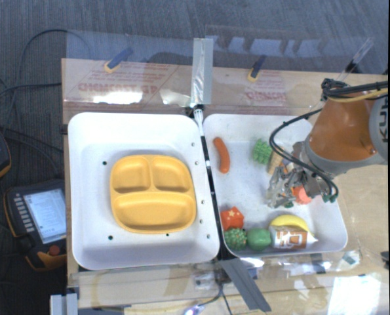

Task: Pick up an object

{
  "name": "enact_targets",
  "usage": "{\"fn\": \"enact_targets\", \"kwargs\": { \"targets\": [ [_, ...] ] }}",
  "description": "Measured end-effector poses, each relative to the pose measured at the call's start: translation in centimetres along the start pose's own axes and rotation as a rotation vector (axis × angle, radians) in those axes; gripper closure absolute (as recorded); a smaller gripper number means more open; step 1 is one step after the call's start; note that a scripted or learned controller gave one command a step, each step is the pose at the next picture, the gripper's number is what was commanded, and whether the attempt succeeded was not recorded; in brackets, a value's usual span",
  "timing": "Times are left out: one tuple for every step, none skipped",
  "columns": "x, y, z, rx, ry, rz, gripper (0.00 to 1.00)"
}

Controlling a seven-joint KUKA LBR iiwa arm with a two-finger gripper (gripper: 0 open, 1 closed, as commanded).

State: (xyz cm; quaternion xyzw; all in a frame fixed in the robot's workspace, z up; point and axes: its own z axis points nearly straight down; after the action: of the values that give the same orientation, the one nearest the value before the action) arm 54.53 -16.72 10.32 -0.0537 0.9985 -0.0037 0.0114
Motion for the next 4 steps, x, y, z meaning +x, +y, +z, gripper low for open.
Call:
{"fn": "enact_targets", "kwargs": {
  "targets": [
    [0.0,0.0,0.0,0.000,0.000,0.000,0.00],
    [-2.5,0.2,1.3,-0.006,0.013,0.059,0.00],
    [-5.6,4.1,1.3,-0.004,0.006,0.066,0.00],
    [-12.3,3.4,1.5,-0.005,0.009,-0.065,0.00]
  ]
}}
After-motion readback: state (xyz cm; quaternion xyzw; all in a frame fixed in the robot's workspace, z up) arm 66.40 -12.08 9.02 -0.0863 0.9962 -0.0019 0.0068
